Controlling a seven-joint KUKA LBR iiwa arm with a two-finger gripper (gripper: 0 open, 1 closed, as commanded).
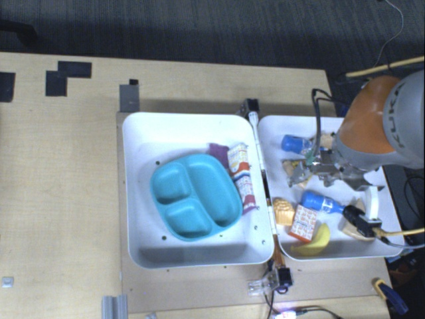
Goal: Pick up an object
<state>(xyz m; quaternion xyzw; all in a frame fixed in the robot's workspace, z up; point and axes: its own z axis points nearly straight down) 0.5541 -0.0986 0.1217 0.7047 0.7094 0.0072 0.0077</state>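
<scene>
Hand (307, 169) amid blue bottle (323, 203), banana (316, 241)

1. The bench (60, 198) looks like pale wood or board, matt and smooth
2. Both bins, the left bin (136, 198) and the right bin (269, 135), look like white plastic with a soft sheen
3. The divided tray (196, 197), well left of the jaws, is turquoise plastic, smooth and slightly glossy
4. The blue bottle (323, 203) just below the jaws looks like glossy plastic
5. The arm's wrist (375, 121) has smooth grey casing and a glossy orange band
</scene>
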